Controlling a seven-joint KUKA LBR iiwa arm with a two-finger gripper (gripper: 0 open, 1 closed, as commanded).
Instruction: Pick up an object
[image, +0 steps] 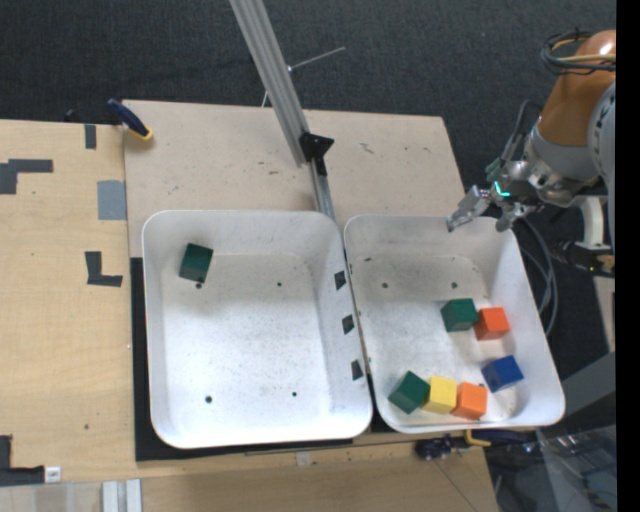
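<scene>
Blocks lying loose in both bins: green cube (196, 262) alone at back left of left bin (250, 425); green (459, 314), orange (492, 322), blue (502, 372) and a touching green (408, 391), yellow (441, 394), orange (471, 400) row near front of right bin (400, 235). Gripper (482, 213) above right bin's back rim, fingers spread, grasping nothing, well apart from blocks

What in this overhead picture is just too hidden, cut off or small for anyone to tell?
- Arm: the camera view's right edge cuts it off above the orange band.
- Gripper: too small to tell how its tips stand above the right bin's far rim.
- Yellow cube: wedged between a green cube and an orange cube, its side faces hidden.
</scene>
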